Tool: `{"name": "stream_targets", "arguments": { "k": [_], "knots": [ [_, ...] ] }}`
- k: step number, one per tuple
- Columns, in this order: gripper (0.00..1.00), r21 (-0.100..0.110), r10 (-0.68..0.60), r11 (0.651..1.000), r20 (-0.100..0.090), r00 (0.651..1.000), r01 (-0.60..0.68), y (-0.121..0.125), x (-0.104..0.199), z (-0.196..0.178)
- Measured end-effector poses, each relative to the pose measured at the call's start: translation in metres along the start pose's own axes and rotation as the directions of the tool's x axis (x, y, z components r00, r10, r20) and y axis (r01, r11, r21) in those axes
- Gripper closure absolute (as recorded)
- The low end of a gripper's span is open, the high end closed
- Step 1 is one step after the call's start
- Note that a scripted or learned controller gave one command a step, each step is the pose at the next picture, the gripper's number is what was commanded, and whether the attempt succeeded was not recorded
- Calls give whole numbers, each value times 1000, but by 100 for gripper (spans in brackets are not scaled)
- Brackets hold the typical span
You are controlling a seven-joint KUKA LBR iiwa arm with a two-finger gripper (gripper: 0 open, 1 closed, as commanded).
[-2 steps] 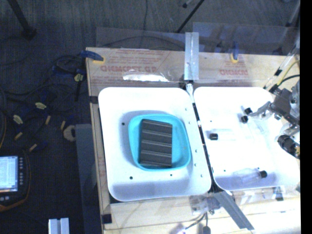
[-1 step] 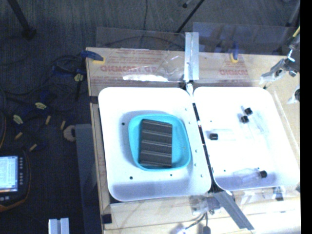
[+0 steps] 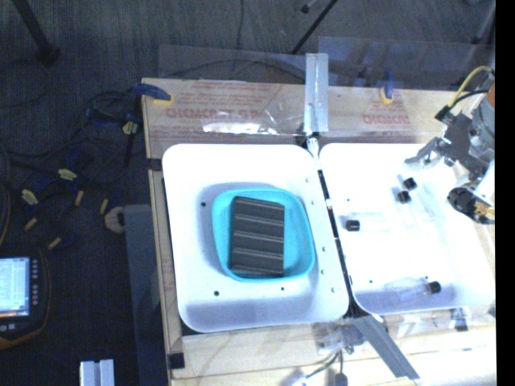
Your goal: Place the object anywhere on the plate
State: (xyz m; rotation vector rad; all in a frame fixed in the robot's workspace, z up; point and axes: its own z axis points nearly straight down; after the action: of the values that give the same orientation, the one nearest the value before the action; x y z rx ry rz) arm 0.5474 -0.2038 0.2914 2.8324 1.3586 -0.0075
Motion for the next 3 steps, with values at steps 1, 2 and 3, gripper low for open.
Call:
{"name": "stream_targets", "arguments": {
  "k": [1, 2, 3],
  "knots": [
    [0, 1, 87, 996, -1, 996, -87, -33, -45, 54],
    [0, -1, 61, 998, -2, 998, -61, 13, -5, 7],
    [0, 0, 153, 988, 0, 988, -153, -11, -13, 53]
  ]
}}
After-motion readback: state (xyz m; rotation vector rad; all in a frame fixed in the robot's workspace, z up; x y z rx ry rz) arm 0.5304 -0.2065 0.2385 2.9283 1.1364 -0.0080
